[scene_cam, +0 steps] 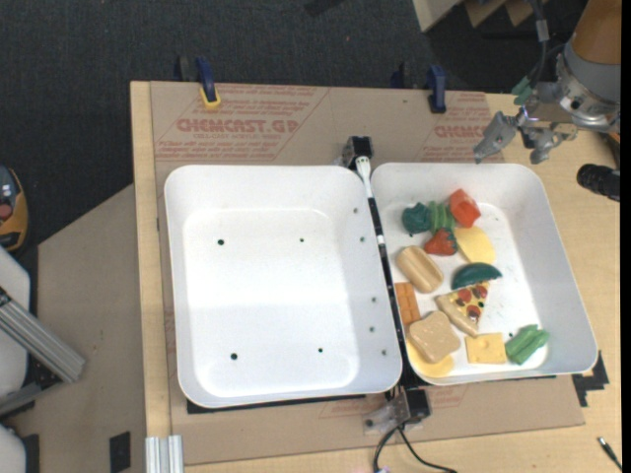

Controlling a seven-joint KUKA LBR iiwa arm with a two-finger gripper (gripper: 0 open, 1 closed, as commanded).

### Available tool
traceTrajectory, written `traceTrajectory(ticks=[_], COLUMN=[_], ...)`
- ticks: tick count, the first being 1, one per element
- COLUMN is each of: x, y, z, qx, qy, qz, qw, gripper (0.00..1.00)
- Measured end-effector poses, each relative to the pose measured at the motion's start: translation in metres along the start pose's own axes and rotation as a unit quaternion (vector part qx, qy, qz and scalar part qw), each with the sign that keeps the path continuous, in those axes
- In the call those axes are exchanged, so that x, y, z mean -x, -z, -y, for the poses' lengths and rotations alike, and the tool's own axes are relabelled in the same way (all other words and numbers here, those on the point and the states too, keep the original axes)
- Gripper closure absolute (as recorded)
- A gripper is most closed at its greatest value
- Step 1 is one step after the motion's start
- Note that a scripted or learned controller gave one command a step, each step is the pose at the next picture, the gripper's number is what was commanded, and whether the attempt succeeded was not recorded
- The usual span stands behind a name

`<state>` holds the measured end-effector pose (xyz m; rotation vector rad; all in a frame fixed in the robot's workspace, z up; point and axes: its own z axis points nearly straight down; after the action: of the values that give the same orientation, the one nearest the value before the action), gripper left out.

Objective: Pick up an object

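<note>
Camera view:

- Two shallow white bins sit side by side on a cardboard-covered bench (296, 126); the left bin (197, 195) has a bare floor with four small dark dots, and the right bin (552, 215) holds a cluster of toy food pieces.
- At the upper right, the gripper (515, 136) hangs over the bench just beyond the right bin's far rim, well apart from the objects. Its two fingers are spread apart with nothing between them.
- Toward the far side of the right bin, a red block (463, 207) lies just beside a dark teal piece (419, 217), with a small red piece (440, 241) touching below them.
- A yellow piece (475, 245) lies right of the small red piece, and under it sits a dark green curved piece (475, 275).
- A tan bread roll (418, 269) lies at a tilt near the bin's left wall, with a thin orange strip (403, 304) just below it along that wall.
- A pizza slice (464, 305) with red and dark toppings lies near the middle, touching the dark green curved piece.
- A tan toast slice (433, 337) rests on a flat yellow disc (434, 365) near the front rim.
- A yellow cheese square (484, 348) lies right of the toast, and a green vegetable piece (525, 343) lies beside it near the front right corner.
- Blue clamps (208, 80) hold the cardboard at the far edge.
</note>
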<state>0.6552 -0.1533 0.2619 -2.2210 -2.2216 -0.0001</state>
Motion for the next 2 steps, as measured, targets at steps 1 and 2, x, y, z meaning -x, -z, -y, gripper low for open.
traceTrajectory(ticks=[1,2], x=[-0.074,-0.139], y=[0.047,-0.073], z=[0.011,-0.01], qx=[0.003,-0.006], qy=[0.003,0.003], qz=[0.0,-0.002], qw=[1.0,1.0], gripper=[0.0,0.0])
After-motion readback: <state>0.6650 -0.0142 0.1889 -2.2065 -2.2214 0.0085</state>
